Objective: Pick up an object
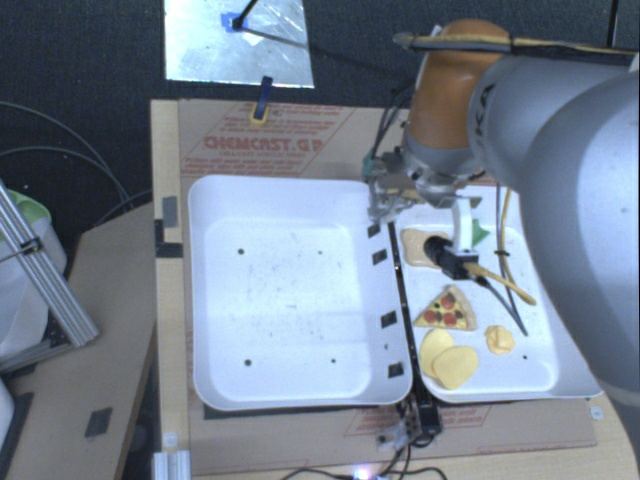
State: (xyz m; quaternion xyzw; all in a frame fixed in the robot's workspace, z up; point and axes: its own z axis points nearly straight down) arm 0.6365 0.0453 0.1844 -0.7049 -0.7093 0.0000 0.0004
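Note:
My gripper (381,206) hangs over the far left corner of the right bin (556,376), close to the divider between the two bins. In that bin lie a pizza slice toy (447,311), two pale yellow round pieces (450,360), a small yellow lump (499,340) and a tan flat piece (416,247) just right of the gripper. A green piece (481,234) peeks out behind the wrist. Nothing shows in the gripper's grasp.
The left bin (270,288) lies beside the right one on a cardboard sheet (265,140). The grey arm (560,168) covers the right bin's far right part. A shiny metal plate (238,28) lies beyond the bench.

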